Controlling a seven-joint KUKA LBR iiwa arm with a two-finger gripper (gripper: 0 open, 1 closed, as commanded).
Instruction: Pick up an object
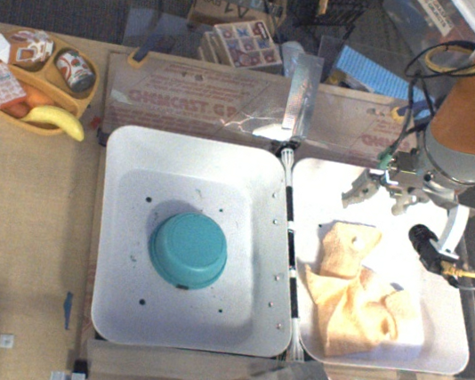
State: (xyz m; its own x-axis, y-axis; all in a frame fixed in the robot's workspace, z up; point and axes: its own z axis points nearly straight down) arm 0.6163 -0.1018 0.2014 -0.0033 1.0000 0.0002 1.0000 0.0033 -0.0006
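Jaws (381,192) spread wide, nothing btwn them, over right bin (454,352). Yellow cloth (354,299) just below jaws. Teal bowl (190,250) in left bin (127,175), well apart.

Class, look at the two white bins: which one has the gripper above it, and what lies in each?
The right-hand bin: the gripper hangs over its far end, and a crumpled orange cloth lies in it. The left-hand bin holds a teal bowl turned upside down.

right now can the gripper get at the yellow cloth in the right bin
Probably yes. The gripper hangs open over the right bin, just beyond the crumpled yellow cloth; nothing lies on the cloth or between them, so a short move toward the near side and down should reach it.
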